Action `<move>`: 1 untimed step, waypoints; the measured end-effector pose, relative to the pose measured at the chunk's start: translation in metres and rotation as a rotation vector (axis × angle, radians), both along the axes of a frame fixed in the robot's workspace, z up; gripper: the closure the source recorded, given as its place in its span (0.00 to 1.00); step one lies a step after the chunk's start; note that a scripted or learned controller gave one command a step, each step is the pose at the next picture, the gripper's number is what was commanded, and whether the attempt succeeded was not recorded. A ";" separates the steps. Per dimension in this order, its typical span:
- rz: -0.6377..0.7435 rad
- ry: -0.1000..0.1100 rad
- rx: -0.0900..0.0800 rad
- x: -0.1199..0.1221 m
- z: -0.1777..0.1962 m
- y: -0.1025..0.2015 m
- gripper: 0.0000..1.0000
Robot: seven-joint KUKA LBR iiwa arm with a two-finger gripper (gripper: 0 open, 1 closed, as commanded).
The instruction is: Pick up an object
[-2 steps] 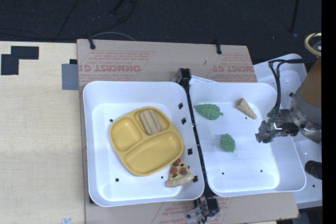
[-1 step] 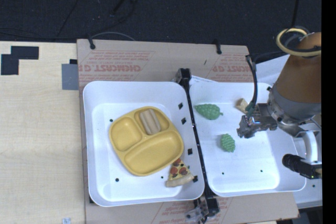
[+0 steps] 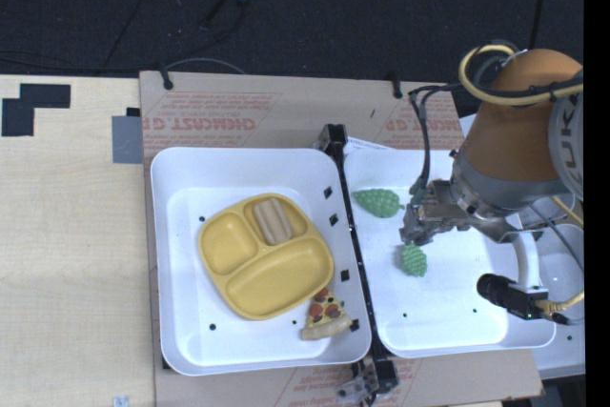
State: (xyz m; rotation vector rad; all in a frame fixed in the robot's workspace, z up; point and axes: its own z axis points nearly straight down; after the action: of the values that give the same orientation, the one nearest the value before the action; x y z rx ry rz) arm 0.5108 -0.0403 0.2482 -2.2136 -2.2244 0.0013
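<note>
We see the claw [image 3: 416, 232] over the right bin [image 3: 448, 319], just beside a green knobbly piece [image 3: 413, 259], we cannot tell its spread

Quick tally of the bench. There are two white bins, a left bin [image 3: 162, 205] and a right bin [image 3: 448, 319]. There's just one yellow divided plate [image 3: 267, 286], and it's got three compartments. There's one tan sausage-looking piece [image 3: 274, 222] and one pizza slice [image 3: 325, 317]. The green bumpy clusters come to two, an upper cluster [image 3: 377, 202] and a lower cluster [image 3: 414, 259], and they look like the same kind of thing. That makes three items in the left bin and two in the right bin, so five loose things total. There's also one sheet of cardboard [image 3: 248, 114] and one robot arm [image 3: 519, 129].
</note>
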 end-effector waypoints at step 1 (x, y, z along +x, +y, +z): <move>0.001 -0.001 0.000 0.017 0.003 0.057 1.00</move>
State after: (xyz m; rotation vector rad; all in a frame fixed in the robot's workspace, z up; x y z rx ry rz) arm 0.5283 0.0166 0.2513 -2.2132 -2.2261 0.0008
